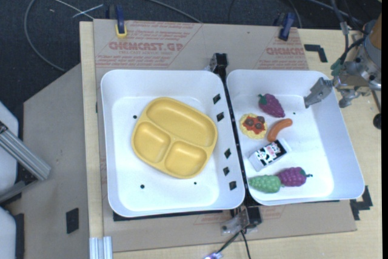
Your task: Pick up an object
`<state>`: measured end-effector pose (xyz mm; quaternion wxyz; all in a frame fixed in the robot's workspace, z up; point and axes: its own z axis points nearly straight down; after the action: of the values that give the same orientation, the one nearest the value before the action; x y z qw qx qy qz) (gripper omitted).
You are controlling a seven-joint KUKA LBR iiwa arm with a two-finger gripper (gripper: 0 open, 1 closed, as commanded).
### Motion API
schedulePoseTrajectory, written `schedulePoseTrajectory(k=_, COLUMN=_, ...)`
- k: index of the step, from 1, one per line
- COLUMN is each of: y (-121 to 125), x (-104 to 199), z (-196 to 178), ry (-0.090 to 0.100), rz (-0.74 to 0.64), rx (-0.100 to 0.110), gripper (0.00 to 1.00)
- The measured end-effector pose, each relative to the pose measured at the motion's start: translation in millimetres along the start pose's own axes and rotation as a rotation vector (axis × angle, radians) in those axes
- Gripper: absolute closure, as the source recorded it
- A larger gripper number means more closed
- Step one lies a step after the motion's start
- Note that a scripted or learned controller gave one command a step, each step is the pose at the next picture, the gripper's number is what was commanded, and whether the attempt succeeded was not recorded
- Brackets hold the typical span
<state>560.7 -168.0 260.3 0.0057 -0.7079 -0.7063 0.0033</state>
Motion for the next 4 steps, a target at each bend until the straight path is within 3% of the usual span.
schedulePoseTrajectory(k=1, y=2.1, x=0.4, z=-6.2, ry=-0.003, rz=-0.003, rx=-0.012, gripper=0.0)
schedulePoseTrajectory(k=4, y=11.7, x=-5.7, z=128.0, ry=-0.001, rz=-0.003, rx=-0.008, gripper=0.0)
